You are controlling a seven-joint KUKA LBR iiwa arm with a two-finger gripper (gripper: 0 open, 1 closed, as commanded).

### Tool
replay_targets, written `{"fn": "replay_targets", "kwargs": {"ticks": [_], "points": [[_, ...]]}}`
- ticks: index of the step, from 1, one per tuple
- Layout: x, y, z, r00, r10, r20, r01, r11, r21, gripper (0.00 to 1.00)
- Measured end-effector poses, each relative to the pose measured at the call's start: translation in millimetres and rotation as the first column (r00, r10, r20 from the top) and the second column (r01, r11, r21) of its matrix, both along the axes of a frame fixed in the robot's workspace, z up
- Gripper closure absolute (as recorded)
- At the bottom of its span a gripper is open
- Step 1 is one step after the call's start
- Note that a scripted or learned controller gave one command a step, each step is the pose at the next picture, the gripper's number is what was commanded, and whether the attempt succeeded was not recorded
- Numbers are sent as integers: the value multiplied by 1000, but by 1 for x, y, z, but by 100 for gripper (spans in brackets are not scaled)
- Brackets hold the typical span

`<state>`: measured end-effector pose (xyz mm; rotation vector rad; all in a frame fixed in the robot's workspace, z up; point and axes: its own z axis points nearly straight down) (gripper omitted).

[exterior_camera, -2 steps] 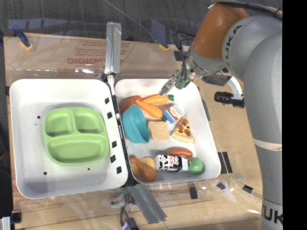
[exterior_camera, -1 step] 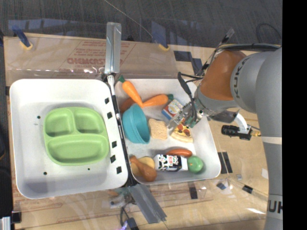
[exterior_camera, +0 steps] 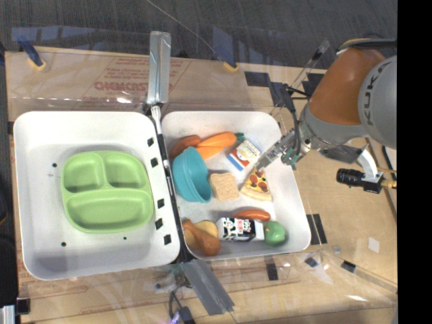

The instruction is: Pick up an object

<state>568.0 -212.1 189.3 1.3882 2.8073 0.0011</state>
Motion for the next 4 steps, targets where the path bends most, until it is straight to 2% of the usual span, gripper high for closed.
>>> {"fn": "replay_targets", "kwargs": {"ticks": [1,2,3,4], "points": [[-77,2,-29,1000,25,-12,-25,1000,4,100],[32,3,-97,956,-293,-9,293,956,4,100],[32,3,-97,956,-293,-9,293,956,4,0],[90,2,-96,892,-452,-8,452,892,4,0]]}}
